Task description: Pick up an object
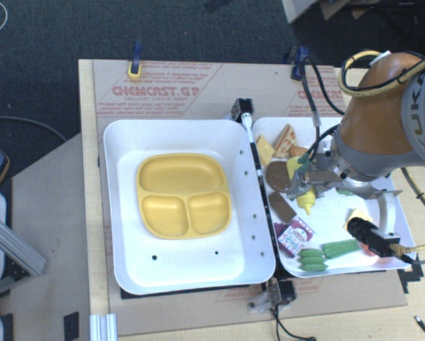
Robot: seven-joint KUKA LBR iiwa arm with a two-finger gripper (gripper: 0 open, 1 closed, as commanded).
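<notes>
plate (183,194), yellow and sectioned, sits alone in the left bin (120,212). the right bin (404,219) crowds the pickable toys. the gripper (303,183) hangs at nine o'clock in that bin, just above a yellow piece (306,201), likely to take it; grip state unclear.

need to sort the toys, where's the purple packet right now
The purple packet lies in the right bin, near its front left corner, beside the divider, just above the green pea pod.
</notes>
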